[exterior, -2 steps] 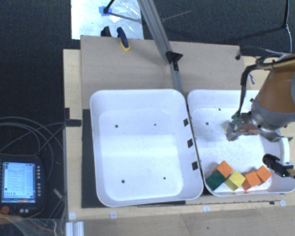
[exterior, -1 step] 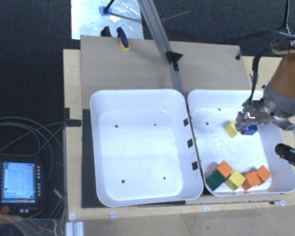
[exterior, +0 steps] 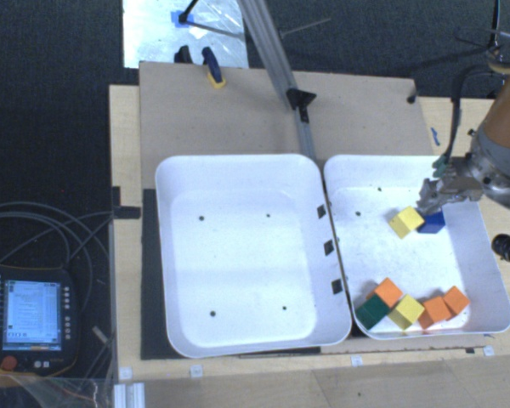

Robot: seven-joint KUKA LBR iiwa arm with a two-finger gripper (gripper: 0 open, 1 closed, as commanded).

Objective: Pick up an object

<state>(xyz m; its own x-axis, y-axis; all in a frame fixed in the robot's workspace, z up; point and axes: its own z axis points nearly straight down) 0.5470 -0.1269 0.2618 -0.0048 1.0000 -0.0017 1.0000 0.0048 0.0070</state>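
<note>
Bench [exterior: 127, 143] of pale wood, seen from above, overlaid by a brown board [exterior: 357, 113]. Two shallow white bins sit side by side on the board: left bin [exterior: 166, 228] and right bin [exterior: 484, 253], rims touching. A yellow-handled clamp [exterior: 212, 68] grips the board's far edge. Cables [exterior: 85, 236] cross the bench's left margin.

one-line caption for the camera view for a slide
Grey arm's gripper poised over a yellow cube and blue cube in the right white bin.
</note>
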